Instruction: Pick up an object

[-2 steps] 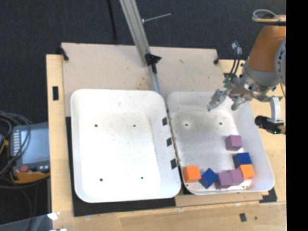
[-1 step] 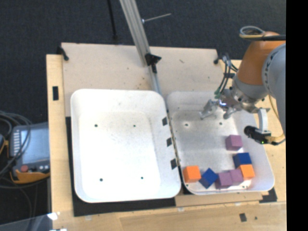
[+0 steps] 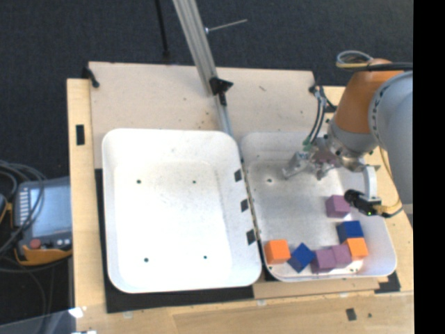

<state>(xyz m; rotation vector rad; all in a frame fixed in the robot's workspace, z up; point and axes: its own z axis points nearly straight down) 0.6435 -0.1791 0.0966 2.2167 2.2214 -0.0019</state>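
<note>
Several small blocks lie in the right bin (image 3: pixel 278 200). A purple block (image 3: pixel 338 205) sits near its right side, with a blue block (image 3: pixel 350 229) and an orange block (image 3: pixel 357 247) below it. Along the front wall sit an orange block (image 3: pixel 277 250), a blue block (image 3: pixel 302 257) and two purple blocks (image 3: pixel 332 258). My gripper (image 3: pixel 306 163) hangs over the back part of the right bin, up and left of the purple block, with nothing seen between its fingers.
The left bin (image 3: pixel 174 207) stands beside the right one. A slanted metal pole (image 3: pixel 198 40) rises behind the bins. A grey device with cables (image 3: pixel 38 218) sits off the bench's left edge.
</note>
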